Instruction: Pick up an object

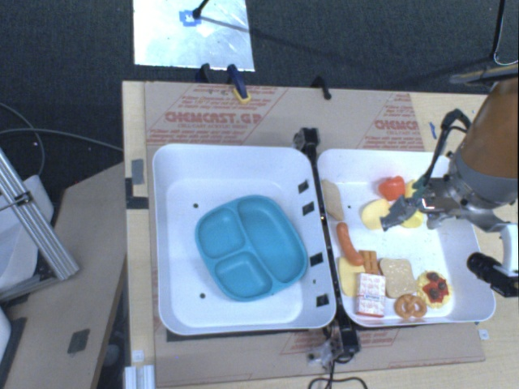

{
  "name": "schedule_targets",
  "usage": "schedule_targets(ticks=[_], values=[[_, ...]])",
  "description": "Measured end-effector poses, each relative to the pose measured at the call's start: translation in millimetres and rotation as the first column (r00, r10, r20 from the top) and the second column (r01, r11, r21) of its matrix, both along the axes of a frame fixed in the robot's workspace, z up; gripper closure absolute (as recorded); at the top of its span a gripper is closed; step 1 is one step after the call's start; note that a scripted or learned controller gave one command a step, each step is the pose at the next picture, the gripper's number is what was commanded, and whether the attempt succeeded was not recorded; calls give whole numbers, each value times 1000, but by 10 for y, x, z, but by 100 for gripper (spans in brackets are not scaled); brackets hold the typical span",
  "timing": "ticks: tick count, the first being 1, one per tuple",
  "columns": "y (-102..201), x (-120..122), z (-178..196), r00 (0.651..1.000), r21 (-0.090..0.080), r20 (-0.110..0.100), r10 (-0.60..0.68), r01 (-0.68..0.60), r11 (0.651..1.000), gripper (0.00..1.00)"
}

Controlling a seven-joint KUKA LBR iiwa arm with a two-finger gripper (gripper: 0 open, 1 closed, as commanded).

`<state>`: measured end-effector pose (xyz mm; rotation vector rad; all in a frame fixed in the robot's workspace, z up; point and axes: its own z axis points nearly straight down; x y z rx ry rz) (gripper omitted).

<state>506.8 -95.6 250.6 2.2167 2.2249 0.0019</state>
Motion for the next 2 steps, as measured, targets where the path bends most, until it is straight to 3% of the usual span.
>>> schedule_targets(ticks=[1,2], values=[[-29,405,-1623,1000,0,-4,-3,3,1000,0],[-590,105,-1659,1000,-1,-1,-7,7,1000,0]])
